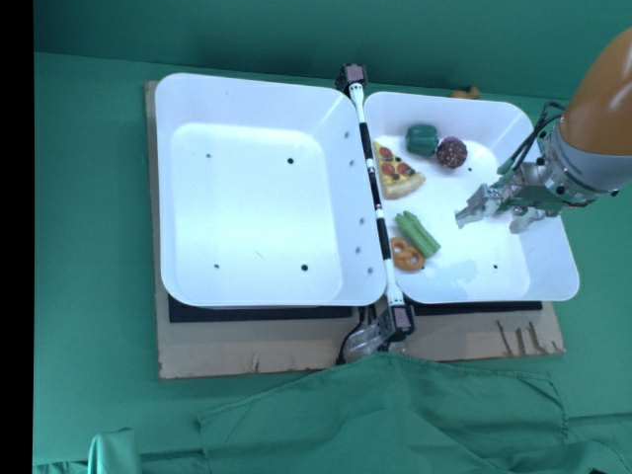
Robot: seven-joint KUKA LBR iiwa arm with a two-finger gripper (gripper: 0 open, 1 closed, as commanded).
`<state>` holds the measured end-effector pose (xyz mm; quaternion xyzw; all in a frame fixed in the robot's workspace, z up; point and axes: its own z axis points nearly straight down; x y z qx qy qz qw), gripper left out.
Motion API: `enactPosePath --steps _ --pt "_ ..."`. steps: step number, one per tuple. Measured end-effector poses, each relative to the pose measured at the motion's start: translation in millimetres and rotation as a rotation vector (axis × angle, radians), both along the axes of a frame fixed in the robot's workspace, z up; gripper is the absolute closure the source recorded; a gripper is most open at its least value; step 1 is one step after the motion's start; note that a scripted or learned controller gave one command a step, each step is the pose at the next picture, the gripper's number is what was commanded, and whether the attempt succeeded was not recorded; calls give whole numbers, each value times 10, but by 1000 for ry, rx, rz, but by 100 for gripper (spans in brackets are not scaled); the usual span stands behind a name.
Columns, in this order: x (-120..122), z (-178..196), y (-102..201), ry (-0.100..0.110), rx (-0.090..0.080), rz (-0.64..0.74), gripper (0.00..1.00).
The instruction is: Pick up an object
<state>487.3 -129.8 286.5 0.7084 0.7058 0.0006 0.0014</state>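
The grey two-finger gripper (pixel 494 212) hung over the right-hand shallow white bin (pixel 538 275), fingers spread, gripping nothing. Left of it lay the toys — a green plastic cucumber (pixel 418 233), an orange pretzel (pixel 406 255) touching it, and a pizza slice (pixel 395 170).

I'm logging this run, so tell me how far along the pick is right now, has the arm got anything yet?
Done: the gripper is over the right bin. In hand: nothing sits between its fingers. Left: the whole pick. The pizza slice, green pepper, dark red ball, green pod and pretzel all lie in the bin, left of the gripper in the camera view.
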Motion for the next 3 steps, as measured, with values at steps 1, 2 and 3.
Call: enactPosePath --steps 1,2,3 --pt "-150 -994 -233 5 0 -4 0" --pt "-165 -1022 -564 -10 0 0 0" --pt "298 -1020 -359 -11 -8 1 0"
